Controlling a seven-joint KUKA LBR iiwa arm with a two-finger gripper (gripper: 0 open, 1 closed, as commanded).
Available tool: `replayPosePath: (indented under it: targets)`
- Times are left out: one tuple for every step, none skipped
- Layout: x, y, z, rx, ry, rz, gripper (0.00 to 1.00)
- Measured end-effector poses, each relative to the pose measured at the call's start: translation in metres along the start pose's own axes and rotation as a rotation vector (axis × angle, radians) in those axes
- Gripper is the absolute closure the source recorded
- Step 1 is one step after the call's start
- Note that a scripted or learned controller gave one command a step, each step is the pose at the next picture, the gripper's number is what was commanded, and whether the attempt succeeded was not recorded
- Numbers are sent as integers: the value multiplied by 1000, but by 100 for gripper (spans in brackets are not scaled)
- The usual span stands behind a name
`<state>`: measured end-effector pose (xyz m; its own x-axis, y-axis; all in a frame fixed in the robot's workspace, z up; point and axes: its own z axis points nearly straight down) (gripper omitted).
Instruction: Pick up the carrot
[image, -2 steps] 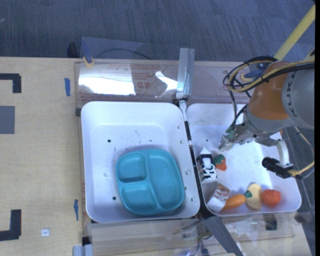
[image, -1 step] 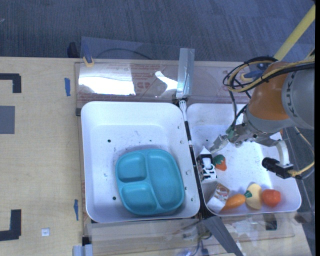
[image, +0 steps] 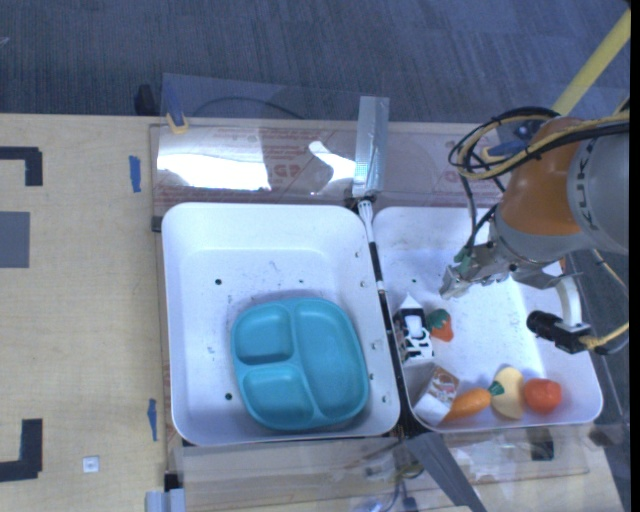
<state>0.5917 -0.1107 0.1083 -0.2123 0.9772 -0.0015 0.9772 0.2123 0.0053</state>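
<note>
Where the carrot (image: 468, 403) lies, a tomato (image: 542, 395) sits near.

The grey arm (image: 600, 190) is reaching in from the right, its orange band (image: 540, 195) sitting above the wrist, which is angling down and leftward so that the gripper (image: 458, 280) is hanging low with its tips pointing down-left.
</note>
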Motion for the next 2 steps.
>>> replayPosePath:
  targets:
    - [57, -27, -94, 4, 1, 403, 100]
    - [73, -11, -75, 9, -2, 841, 100]
